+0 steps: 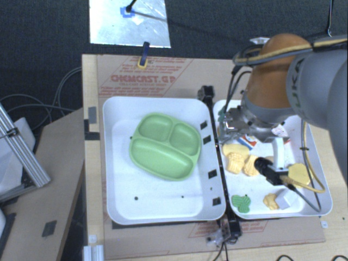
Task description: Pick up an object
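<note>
The arm (pixel 283 86) is hanging over the right bin (pixel 321 200), hiding its gripper; whether that is spread or pinching cannot be told. Small yellow toys (pixel 237 162) are lying below it, near a green piece (pixel 241 202). They are looking light, lumpy and smooth: pinch across the narrow middle. A glossy green divided plate (pixel 165 145) is lying in the left bin (pixel 117 200).

Bench (pixel 147 72): cardboard-topped; two white bins, left bin (pixel 117 200), right bin (pixel 321 197).

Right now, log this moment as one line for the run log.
arm: over right bin | grasp: unconfirmed | right bin: yellow pieces, green piece | left bin: green divided plate
</note>
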Controlling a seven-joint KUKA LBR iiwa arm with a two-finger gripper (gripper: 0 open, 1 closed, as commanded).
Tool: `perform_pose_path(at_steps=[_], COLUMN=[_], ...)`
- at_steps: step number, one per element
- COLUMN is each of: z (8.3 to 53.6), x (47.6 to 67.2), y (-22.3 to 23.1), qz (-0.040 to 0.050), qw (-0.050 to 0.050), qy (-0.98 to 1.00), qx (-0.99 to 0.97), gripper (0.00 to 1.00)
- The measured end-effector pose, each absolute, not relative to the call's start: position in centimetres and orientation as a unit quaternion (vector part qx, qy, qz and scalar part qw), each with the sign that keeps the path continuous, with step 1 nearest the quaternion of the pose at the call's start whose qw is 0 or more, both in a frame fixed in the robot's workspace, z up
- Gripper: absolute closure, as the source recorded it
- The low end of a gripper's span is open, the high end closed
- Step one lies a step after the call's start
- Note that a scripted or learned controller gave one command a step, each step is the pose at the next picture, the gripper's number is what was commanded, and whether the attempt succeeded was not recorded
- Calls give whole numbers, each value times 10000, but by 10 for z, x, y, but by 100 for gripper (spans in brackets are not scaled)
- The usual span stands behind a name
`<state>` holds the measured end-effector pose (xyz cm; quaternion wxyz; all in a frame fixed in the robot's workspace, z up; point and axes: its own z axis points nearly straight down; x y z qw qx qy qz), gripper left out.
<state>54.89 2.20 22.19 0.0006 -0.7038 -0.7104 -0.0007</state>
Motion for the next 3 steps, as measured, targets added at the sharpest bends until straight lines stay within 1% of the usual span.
perform_pose_path(at_steps=[1, 2, 3], z=[214, 232, 231], x=[543, 549, 553], y=[76, 85, 88], qz=[-7, -10, -7], qw=[10, -3, -4], qy=[-7107, -7092, -7091], qx=[-7035, -7050, -7051], gripper=[100, 100, 100])
